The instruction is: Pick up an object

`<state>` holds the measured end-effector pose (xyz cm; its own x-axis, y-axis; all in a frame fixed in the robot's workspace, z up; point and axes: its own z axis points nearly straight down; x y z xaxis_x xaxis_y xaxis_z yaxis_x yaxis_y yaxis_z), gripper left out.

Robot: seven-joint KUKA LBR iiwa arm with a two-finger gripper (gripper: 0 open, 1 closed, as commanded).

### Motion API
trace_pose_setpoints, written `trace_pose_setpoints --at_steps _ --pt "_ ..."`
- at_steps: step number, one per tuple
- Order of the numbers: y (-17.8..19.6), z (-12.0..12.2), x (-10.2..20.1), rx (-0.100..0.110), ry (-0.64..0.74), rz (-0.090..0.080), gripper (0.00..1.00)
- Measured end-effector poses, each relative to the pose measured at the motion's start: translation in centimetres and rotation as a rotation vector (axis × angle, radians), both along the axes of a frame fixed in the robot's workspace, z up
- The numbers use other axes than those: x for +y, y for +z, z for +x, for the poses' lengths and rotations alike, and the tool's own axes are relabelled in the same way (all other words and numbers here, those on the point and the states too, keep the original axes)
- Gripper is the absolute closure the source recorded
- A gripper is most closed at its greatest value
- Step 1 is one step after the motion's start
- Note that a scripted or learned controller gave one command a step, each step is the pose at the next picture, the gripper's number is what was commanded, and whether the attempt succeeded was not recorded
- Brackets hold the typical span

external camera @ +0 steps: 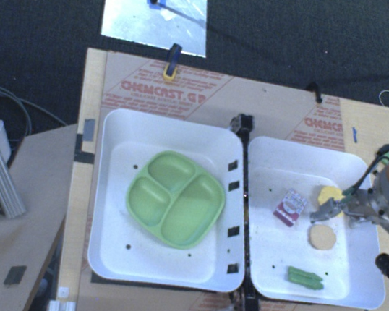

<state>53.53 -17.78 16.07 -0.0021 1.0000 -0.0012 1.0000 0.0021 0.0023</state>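
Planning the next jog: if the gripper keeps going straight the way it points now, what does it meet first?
The gripper points leftward and down over the right bin. Likely first contact is the tan round disc just below its tip, or bin floor beside it; depth is unclear.

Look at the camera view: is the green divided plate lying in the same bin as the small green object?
No. The green divided plate lies in the left bin, while the small green object lies in the right bin.
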Motion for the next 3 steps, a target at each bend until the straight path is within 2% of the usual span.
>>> trace_pose_setpoints --at_steps 1,2,3 --pt "-8.0 -1.3 -3.0 0.003 -0.004 0.000 0.00" --pt "-6.5 -1.1 -2.9 -0.003 0.001 -0.001 1.00" --pt "-6.8 1.9 5.8 -0.001 0.009 0.003 1.00"
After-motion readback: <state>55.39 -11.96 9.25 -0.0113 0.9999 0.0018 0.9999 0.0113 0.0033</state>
